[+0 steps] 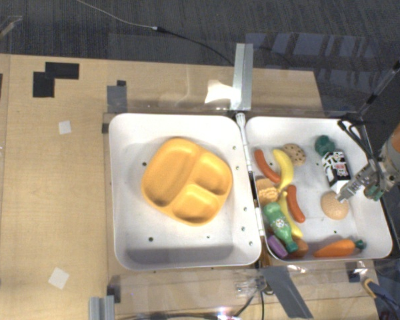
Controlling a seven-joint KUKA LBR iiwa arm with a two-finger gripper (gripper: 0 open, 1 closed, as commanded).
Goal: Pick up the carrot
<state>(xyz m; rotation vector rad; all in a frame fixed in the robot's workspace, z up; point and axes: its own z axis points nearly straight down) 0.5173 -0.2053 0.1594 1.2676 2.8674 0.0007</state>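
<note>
Camera view: 2 white bins on the worktop point(47, 199). Left bin point(130, 245) carries a yellow divided plate point(187, 180). Right bin point(380, 242) is crowded: banana point(285, 169), 2 red sausages point(267, 165) point(295, 204), cookie point(294, 153), green bottle point(280, 223), purple piece point(276, 246), black-and-white carton point(336, 166), tan bun point(334, 206).

Carrot point(335, 249) lies flat at the bin's near wall, right corner, long axis roughly left-right, green top toward the right, tip toward the bottle. Nothing rests on it.

Gripper point(350, 193) hangs over the bun, well apart from the carrot. Jaws: cannot tell open or closed.
</note>
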